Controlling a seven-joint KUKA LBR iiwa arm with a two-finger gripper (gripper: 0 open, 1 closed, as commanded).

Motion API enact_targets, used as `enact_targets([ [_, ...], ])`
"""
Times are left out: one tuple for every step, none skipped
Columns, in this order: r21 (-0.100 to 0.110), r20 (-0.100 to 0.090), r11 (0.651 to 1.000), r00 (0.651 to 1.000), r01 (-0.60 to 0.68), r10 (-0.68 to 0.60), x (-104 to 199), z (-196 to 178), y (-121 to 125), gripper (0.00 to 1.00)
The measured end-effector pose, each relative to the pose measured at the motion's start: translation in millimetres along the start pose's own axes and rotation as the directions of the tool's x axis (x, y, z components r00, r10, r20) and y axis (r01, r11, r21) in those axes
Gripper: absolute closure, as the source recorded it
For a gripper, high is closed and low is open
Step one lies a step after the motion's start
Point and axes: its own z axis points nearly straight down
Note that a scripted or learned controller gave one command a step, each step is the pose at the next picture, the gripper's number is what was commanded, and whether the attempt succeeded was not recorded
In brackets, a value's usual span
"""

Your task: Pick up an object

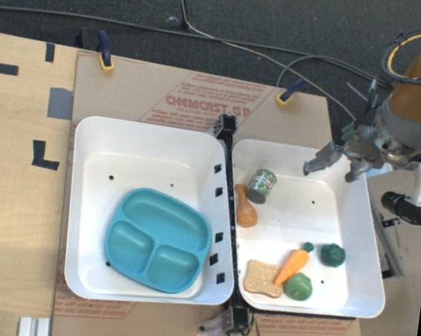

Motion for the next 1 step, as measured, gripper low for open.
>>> enact_targets([
  [-0.013,0.002,1.000,1.000,0.003,-0.003,0.4,-7.7,2.6,0.00],
])
